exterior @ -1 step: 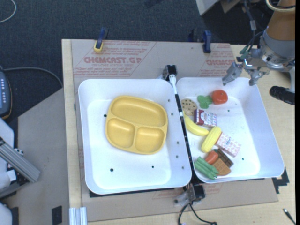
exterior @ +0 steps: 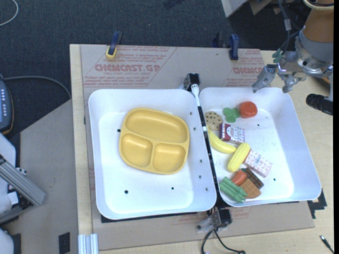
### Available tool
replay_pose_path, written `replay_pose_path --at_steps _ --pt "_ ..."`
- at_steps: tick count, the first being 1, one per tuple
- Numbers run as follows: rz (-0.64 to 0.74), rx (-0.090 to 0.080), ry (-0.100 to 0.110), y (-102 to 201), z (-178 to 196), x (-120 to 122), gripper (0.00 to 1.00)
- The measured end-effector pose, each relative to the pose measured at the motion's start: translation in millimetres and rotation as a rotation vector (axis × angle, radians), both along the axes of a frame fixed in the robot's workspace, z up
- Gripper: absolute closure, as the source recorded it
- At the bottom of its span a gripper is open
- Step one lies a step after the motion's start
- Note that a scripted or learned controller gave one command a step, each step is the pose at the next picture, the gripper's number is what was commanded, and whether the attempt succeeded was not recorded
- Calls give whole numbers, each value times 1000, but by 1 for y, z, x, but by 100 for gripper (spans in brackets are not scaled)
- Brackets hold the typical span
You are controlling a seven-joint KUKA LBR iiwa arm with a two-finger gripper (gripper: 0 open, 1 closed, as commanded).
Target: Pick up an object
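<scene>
I have the hand (exterior: 275,79) parked above the far right corner of the right bin (exterior: 299,142), just outside its far rim, with its two fingers spread wide and nothing between them. I read that as a hover before the descent, high enough to leave the whole bin clear for choosing a target.

Everything worth picking sits in that right bin, crowded toward its left wall. Nearest the hand are the tomato (exterior: 248,109) and a green piece (exterior: 230,113) touching it, close to the far rim. Below them lie a cookie (exterior: 213,119), a small red packet (exterior: 232,133), a banana (exterior: 221,143) and a corn cob (exterior: 238,156), the last two touching. At the near edge a pink-and-white wafer (exterior: 258,163), a carrot (exterior: 239,177), a brown block (exterior: 252,184) and a green pod (exterior: 232,189) are heaped together (a tangle I would rather avoid).

The left bin (exterior: 103,157) carries a yellow divided tray (exterior: 154,140), flat and broad, a poor fit for two fingers.

My judgement: the tomato is the easiest candidate, since it is closest, round and has free space on its right side. The risk is that the fingers nudge the green piece or roll the tomato away on closing.
</scene>
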State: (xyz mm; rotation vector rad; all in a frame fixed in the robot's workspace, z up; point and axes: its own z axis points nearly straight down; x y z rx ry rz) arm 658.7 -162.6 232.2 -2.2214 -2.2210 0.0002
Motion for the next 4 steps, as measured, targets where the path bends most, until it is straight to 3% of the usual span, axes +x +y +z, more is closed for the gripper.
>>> replay_pose_path --at_steps 3,4 --pt "1 1 3 -2 -149 -7 0" --pt "1 -1 -2 -2 -135 -5 100"
